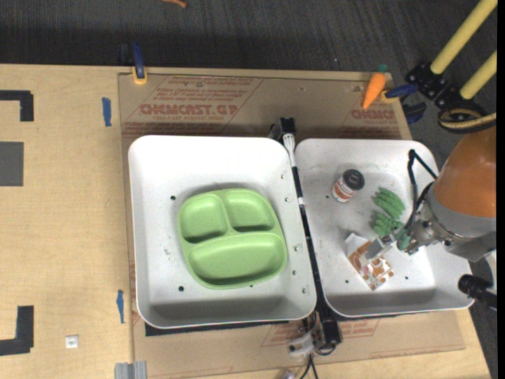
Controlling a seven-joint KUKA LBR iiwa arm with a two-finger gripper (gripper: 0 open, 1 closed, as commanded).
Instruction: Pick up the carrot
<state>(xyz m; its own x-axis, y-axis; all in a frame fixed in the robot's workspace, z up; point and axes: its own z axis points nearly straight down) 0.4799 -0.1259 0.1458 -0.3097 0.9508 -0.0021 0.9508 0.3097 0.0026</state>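
Carrot [374, 89] lies on the counter [71, 212], well apart from the gripper [398, 242]; jaw state unclear; pickup not begun.

You're looking at a robotics lab test bench, not a home or kitchen. 2 shallow white bins [150, 212] sit side by side on a cardboard sheet [197, 105] held down by clamps [139, 61] and blue tape [106, 110], with dark carpet [276, 14] beyond. The grey arm with its orange band [473, 184] and black tape marks [22, 105] on the bench confirm a rigged trial setup.
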